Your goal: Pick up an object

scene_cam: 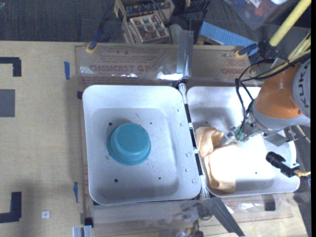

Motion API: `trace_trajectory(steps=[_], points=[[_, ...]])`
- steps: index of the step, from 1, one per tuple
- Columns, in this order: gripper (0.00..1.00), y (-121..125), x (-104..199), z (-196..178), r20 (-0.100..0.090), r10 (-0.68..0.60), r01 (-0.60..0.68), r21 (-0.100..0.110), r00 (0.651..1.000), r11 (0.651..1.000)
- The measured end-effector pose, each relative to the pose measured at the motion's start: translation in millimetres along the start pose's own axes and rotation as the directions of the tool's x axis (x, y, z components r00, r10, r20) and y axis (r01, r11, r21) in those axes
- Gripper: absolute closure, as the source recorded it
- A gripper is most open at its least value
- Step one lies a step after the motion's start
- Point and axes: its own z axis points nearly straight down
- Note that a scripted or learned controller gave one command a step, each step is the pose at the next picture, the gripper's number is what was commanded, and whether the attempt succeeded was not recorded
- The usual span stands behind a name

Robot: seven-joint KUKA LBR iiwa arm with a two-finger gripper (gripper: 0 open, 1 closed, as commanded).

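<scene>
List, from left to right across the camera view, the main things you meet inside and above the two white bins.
Left bin → blue bowl → right bin → tan cloth → gripper → orange band of the arm.

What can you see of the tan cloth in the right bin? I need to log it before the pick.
The cloth is pale tan to peach, soft and crumpled, with a darker folded edge at its upper left. It lies flat in the left half of the right bin, against the wall beside the left bin. The gripper is at its upper right edge; whether they touch is unclear.
</scene>
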Motion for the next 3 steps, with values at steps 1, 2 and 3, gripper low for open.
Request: trace_trajectory(steps=[1, 2, 3], points=[[0.00, 52, 4, 0, 0.003, 0.054, -0.054, 0.000, 0.999, 0.999], [1.00, 53, 3, -11, 0.003, 0.057, -0.057, -0.006, 0.998, 0.998], [0.00, 53, 3, -11, 0.004, 0.058, -0.058, -0.006, 0.998, 0.998]])
